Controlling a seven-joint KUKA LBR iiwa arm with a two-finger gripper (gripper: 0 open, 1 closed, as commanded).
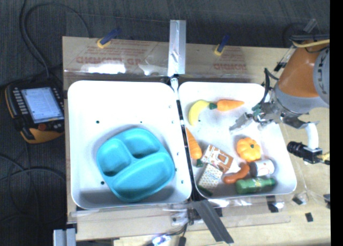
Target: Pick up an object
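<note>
The arm looks to be in its approach: nothing picked yet, to my eye. The gripper [245,119] hangs over the right bin [286,156] near its far right corner; nothing sits between its tips, though how far apart they stand I cannot tell. Next it must descend onto something, perhaps the small pumpkin [248,148] just nearer, or the carrot [229,104] by the far wall.

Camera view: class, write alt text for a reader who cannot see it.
A grey and orange robot arm's gripper hangs over the right bin, which holds toy food. The left bin holds a blue divided plate.
</note>
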